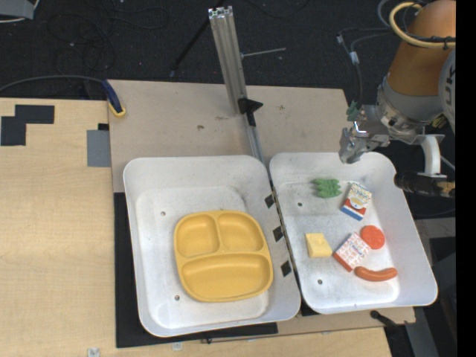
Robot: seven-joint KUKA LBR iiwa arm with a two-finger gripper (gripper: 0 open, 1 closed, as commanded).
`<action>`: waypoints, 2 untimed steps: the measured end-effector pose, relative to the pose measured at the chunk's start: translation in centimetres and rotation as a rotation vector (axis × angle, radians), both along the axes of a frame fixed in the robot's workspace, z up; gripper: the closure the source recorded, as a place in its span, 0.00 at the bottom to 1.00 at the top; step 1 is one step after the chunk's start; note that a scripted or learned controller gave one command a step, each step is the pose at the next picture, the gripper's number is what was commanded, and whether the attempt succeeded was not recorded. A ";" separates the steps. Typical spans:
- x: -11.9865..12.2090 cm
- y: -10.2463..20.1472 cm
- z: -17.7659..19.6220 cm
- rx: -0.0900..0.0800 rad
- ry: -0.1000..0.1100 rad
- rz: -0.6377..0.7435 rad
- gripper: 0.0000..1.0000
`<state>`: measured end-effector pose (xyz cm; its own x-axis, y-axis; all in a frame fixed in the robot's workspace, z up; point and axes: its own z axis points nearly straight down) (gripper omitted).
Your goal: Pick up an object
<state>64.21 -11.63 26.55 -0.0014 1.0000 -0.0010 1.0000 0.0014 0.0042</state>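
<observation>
Gripper: I see it above the right bin's far edge; nothing visibly held, opening not discernible.
Nearest object: green toy, near that far edge.
Other candidates: small carton, yellow block, red disc, sausage.
Risk: I judge the objects small and flat; a descent slightly off-centre closes on air or strikes the rim.

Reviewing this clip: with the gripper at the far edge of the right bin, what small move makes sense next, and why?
Probably shift the gripper toward the green toy and lower it. The gripper sits over the right bin's far rim with nothing seen in it, and the green toy is the nearest item, lying apart from the others.
</observation>
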 end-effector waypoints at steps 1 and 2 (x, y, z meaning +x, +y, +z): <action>-0.6 4.8 -1.6 0.003 0.009 0.003 1.00; -1.4 10.2 -1.1 0.003 0.008 0.004 1.00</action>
